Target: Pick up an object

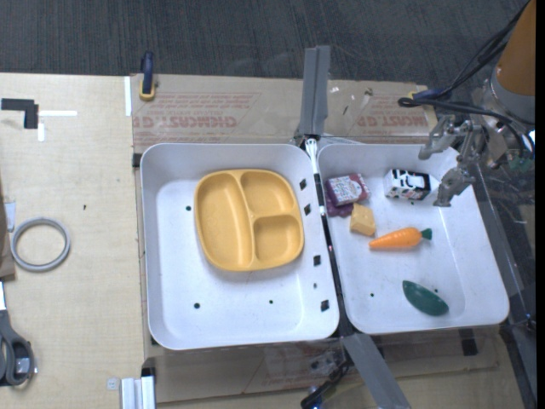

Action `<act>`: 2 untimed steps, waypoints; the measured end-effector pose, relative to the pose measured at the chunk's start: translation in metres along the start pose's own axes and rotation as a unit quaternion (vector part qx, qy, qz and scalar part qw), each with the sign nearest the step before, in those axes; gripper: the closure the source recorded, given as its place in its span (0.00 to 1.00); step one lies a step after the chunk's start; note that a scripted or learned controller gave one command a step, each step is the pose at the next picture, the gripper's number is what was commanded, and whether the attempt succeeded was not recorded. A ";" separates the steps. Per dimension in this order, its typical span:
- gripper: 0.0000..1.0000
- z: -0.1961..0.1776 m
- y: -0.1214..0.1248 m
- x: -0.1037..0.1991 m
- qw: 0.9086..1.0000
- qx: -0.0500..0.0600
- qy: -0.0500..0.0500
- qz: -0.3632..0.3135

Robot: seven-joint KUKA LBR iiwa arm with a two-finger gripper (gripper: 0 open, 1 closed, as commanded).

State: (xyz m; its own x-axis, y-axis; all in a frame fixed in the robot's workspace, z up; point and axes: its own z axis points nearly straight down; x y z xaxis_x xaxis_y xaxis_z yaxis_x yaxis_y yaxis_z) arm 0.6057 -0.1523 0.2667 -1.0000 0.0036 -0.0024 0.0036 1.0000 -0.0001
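Observation:
The right bin holds a purple packet, a yellow cheese wedge, an orange carrot, a dark green piece and a black-and-white carton. My gripper hangs over the bin's far right corner, just right of the carton. Its fingers stand apart, open, with nothing between them. The grey arm with the orange band rises off the top right.
The left bin holds a yellow divided plate. A grey post stands behind the seam between the bins. Cables run beside the wrist at the right. A grey tape ring lies on the bench at left.

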 end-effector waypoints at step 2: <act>0.00 0.159 0.045 -0.037 0.964 0.001 0.000 0.267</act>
State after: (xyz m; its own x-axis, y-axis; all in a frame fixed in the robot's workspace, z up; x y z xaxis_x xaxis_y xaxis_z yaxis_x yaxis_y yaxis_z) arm 0.6430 -0.1078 0.1082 -0.8560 0.5170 -0.0023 0.5171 0.8560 -0.0003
